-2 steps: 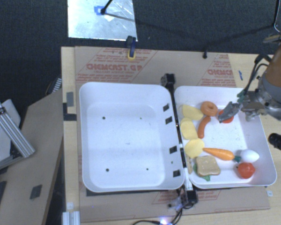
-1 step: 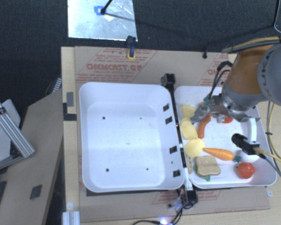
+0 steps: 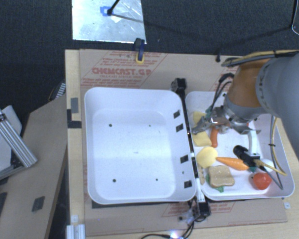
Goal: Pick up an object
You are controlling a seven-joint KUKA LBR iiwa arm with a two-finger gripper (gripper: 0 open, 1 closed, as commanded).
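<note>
Nearest the lens, a toy sandwich [image 3: 220, 176] sits by the near edge of the right bin [image 3: 239, 195], with a red tomato [image 3: 260, 181] just inside the near right corner. An orange carrot [image 3: 231, 162] lies slantwise just beyond them, beside a round yellow piece [image 3: 207, 156] against the left wall. Farther in, a small orange-red piece [image 3: 214, 137] and a yellow wedge [image 3: 202, 139] lie directly under the gripper [image 3: 213, 122]; how its jaws stand cannot be told. Another yellow piece [image 3: 198, 117] rests by the left wall, just beyond.

These toys crowd the bin's left and near sides, while the grey arm [image 3: 284, 88] covers its far right. Black clips [image 3: 179, 127] line the rim shared with the left bin [image 3: 134, 148], whose broad white floor shows a few dark dots. On the bench [image 3: 72, 148], red lettering [image 3: 121, 70] along the far edge reads "CHEMCAST GP"; the finer print is too small to read. A blue-and-yellow clamp [image 3: 139, 50] grips that far edge.
</note>
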